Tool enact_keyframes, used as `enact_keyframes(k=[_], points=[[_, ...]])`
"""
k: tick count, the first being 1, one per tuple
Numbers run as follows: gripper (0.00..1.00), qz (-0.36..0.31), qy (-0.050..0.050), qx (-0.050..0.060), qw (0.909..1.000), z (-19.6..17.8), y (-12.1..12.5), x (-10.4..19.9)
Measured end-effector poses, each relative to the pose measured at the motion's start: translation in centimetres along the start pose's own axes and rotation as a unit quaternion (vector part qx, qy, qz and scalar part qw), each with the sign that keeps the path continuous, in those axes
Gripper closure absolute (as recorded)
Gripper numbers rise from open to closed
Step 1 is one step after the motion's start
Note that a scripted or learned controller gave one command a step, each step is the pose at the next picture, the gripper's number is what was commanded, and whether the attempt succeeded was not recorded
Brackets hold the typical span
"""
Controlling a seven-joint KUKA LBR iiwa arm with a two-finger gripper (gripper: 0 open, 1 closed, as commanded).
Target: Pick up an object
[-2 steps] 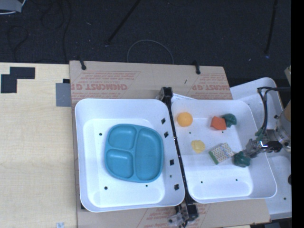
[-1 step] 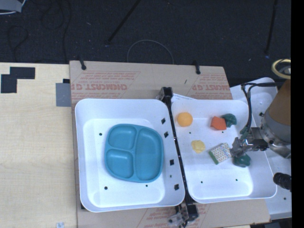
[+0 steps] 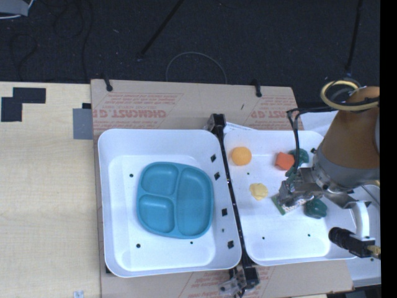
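Observation:
My gripper [image 3: 290, 198] hangs low over the right bin [image 3: 273, 253], near its middle right. A small yellow object [image 3: 258, 191] lies just to its left. Behind the gripper rests an orange-red piece [image 3: 285, 161] beside a dark green object [image 3: 300, 156]. Another dark green object [image 3: 316, 210] sits close to the gripper's right. An orange ball [image 3: 240, 156] lies at the bin's back left. A small greenish edge shows under the gripper's tip, and I cannot tell whether it is held.
The left bin [image 3: 118, 166] holds a blue divided plate [image 3: 175, 198]. A black divider [image 3: 227, 191] runs between the two bins. The arm's bulky grey and orange body [image 3: 350, 144] covers the right bin's far right side.

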State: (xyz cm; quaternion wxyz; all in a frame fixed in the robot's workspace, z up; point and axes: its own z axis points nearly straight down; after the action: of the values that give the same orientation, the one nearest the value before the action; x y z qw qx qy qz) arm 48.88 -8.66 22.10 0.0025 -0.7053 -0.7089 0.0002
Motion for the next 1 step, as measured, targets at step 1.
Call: enact_keyframes(k=[1], points=[[1.0,0.001,0.0,0.0,1.0,0.53,-0.71,4.76]])
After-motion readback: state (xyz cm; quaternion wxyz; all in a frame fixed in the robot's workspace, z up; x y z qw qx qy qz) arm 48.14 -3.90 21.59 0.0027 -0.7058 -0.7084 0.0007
